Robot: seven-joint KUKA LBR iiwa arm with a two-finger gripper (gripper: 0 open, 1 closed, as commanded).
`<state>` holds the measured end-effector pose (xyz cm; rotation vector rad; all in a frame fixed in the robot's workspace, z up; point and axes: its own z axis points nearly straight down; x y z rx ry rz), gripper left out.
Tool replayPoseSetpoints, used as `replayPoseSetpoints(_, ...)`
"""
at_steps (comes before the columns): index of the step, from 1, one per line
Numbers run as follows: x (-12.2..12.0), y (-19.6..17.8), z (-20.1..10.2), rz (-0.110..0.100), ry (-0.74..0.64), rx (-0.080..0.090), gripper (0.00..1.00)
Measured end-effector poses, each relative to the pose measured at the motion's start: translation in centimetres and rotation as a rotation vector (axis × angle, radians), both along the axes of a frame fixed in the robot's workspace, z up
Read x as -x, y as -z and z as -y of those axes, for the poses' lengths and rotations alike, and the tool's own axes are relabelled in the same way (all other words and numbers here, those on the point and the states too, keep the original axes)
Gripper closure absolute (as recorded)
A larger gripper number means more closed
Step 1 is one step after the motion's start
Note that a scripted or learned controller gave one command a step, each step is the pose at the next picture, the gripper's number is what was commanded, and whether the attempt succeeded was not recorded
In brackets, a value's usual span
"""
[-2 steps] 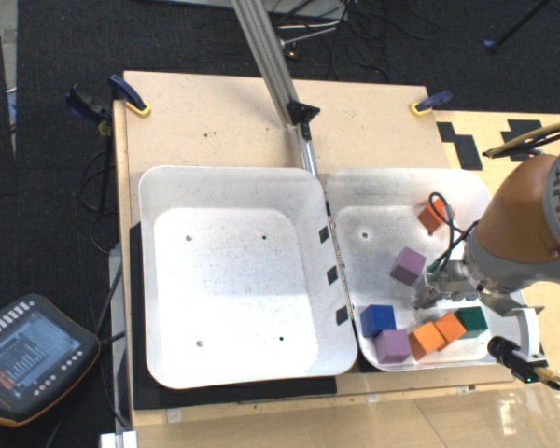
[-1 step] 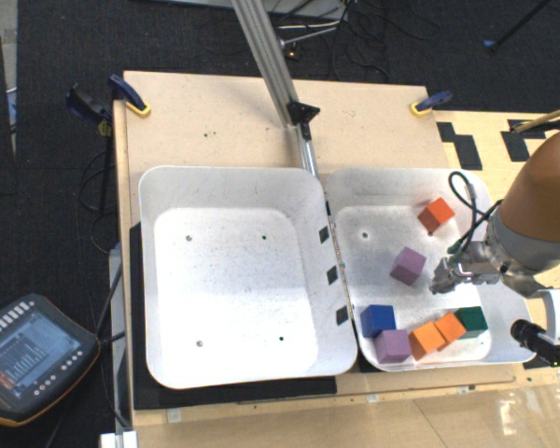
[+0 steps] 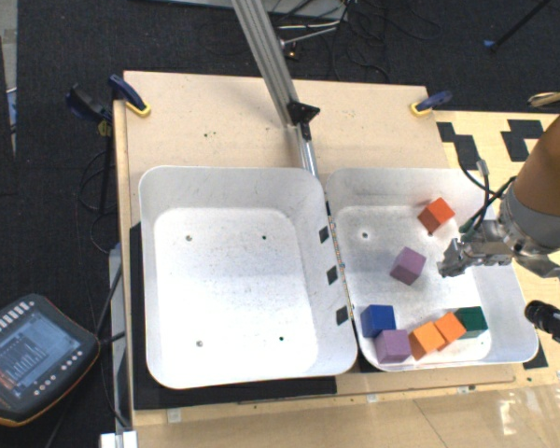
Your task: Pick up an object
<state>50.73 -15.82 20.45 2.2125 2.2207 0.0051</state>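
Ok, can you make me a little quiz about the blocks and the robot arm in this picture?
1. True or false: every block lies in the right bin.
2. Which block is nearest the gripper? A) the blue block B) the lone purple block C) the green block
3. Fill in: the orange block lying apart from the others is closest to the bin's ___ edge, far or near.

Key
1. True. All six blocks are in the right bin.
2. B. The lone purple block lies just left of the gripper, apart from it.
3. Far. The other orange block sits in the row along the near edge.
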Motion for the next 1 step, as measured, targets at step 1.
replayPoseSetpoints(1,-0.16,-1.8,0.0,-0.003,0.001,-0.001,1.0)
